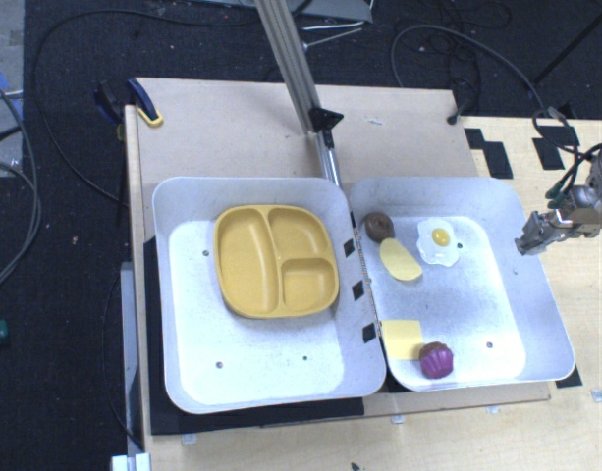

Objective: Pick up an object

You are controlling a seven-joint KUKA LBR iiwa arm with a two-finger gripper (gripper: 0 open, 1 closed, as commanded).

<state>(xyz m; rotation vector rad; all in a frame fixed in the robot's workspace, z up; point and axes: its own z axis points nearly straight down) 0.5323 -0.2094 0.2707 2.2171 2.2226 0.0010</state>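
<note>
Gripper (538, 235) at the right bin's (536, 307) outer rim; whether it is apart or together, I cannot tell.
Leftward inside lie fried egg (439, 242), yellow slice (400, 260), brown ball (379, 227), cheese square (401, 339), purple fruit (436, 360); beyond, a yellow divided tray (276, 260) in the left bin (188, 361), on a tan bench (222, 130).

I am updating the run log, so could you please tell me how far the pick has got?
Nothing looks picked yet. The pincer sits at the right bin's right edge, apart from the food. The fried egg, brown ball, yellow oval, yellow square and purple piece lie inside. Reaching and grasping remain.
</note>
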